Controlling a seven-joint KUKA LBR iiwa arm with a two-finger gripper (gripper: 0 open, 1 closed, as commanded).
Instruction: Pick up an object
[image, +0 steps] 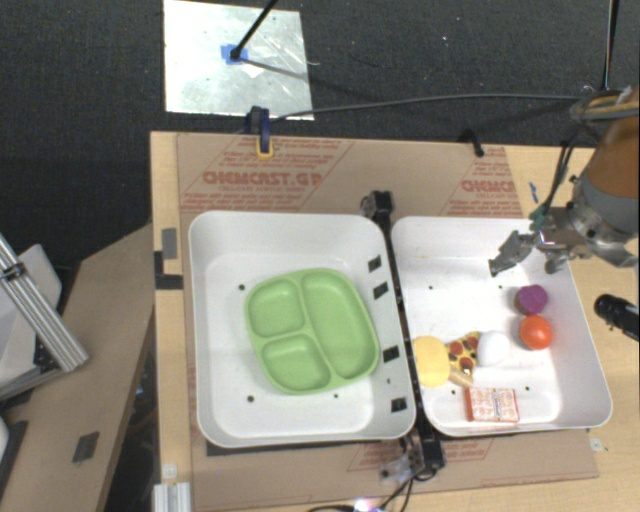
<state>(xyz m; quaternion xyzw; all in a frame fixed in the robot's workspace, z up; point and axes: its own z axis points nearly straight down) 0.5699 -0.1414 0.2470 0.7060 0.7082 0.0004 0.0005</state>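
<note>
We see two white bins side by side on the bench. The left bin (215, 260) holds a green divided tray (312, 329), set at a slight angle near its centre, with bare floor on every side of it.

The right bin (440, 250) carries the loose objects, all grouped in its near half. A purple ball (532, 298) sits just above an orange ball (537, 333), close to the right wall. A white object (493, 347) lies just left of the orange ball, a small red-and-yellow patterned item (462, 350) lies beside it, and a yellow object (431, 361) rests against the left wall. A red-and-white box (492, 405) lies flat near the front rim. The far half of this bin is open floor.

The gripper (525, 253) hangs over the far right part of the right bin, above and slightly left of the purple ball. Its two fingers stand apart, with nothing between them. The arm (612, 190) crosses the right rim.
</note>
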